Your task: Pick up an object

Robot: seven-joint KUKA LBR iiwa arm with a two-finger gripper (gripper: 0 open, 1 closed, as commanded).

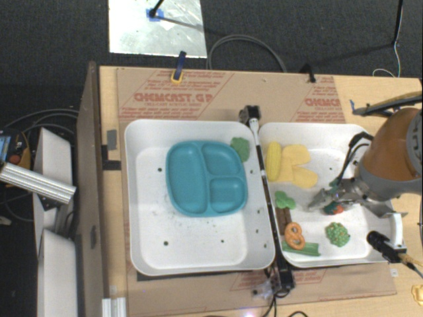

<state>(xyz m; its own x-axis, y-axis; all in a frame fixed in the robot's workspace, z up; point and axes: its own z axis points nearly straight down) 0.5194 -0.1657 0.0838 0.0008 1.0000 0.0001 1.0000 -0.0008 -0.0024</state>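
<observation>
Two shallow white bins sit side by side on the surface (218, 88), which is covered with printed brown cardboard. The left bin (149, 243) holds a teal divided plate (206, 178) near its middle, and a small green leafy piece (240, 148) lies just beside the plate's upper right corner, against the bin's right wall.

The right bin (330, 134) carries the loose objects. A yellow corn cob (271, 161) lies along its left side, with two pale yellow pieces (296, 166) touching it on the right. Below them is a small green item (285, 199) next to a dark brown stick (285, 215), and nearer the front edge an orange pretzel-like ring (293, 234) rests on a green strip (310, 248). A green bumpy cluster (338, 234) lies apart, toward the bin's front right.

The arm (396, 154) reaches in from the right, its orange band above the wrist. The hand (328, 203) is low in the right bin, between the yellow pieces and the green cluster, with a small red and green object (334, 209) right at its tips. Whether the hand is spread or pressed together, I cannot tell, nor whether that object is actually pinched
</observation>
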